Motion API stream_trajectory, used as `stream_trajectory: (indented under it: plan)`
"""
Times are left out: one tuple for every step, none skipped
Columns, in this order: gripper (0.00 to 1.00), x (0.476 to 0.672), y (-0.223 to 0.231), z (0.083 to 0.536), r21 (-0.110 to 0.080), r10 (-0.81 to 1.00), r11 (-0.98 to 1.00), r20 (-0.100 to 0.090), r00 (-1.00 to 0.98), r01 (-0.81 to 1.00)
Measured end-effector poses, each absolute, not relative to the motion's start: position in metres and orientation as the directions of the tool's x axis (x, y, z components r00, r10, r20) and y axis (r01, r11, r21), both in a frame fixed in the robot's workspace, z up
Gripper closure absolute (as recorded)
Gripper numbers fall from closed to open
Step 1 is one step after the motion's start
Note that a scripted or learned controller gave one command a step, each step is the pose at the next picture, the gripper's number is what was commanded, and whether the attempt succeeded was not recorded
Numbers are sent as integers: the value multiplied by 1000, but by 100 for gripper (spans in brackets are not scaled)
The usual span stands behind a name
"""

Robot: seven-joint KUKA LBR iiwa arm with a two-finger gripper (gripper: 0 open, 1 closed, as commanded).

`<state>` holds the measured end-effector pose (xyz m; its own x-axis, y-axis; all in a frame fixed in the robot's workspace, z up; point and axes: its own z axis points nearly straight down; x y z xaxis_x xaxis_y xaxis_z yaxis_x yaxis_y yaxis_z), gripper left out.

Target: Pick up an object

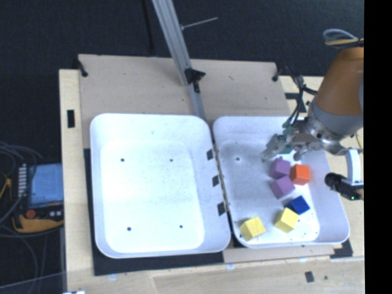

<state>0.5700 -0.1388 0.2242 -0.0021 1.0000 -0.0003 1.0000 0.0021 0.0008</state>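
Observation:
The right bin (pixel 245 139) holds several small blocks: two purple ones (pixel 281 167) (pixel 282 186), an orange one (pixel 301 174), a blue one (pixel 299 204) and two yellow ones (pixel 286 219) (pixel 252 228). My gripper (pixel 282 147) hangs over the bin's upper right part, just above the upper purple block and the orange block. Its fingers are spread, and nothing sits between them. The arm's orange band (pixel 343 84) rises at the right edge.
The left bin (pixel 104 164) lies beside the right one, with small clips along the seam between them. A slanted metal pole (pixel 174 35) stands behind the bins. A blue device (pixel 46 185) and cables lie off the bench at the left.

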Motion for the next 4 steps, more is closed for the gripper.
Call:
stream_trajectory:
  plan:
    - [0,570,-139,224,1,1000,0,0,0,1000]
    - [0,573,-138,181,-4,1000,-2,0,2,1000]
    - [0,579,-149,134,4,1000,-1,-4,1,1000]
    - [0,585,-151,127,22,1000,-2,-8,2,1000]
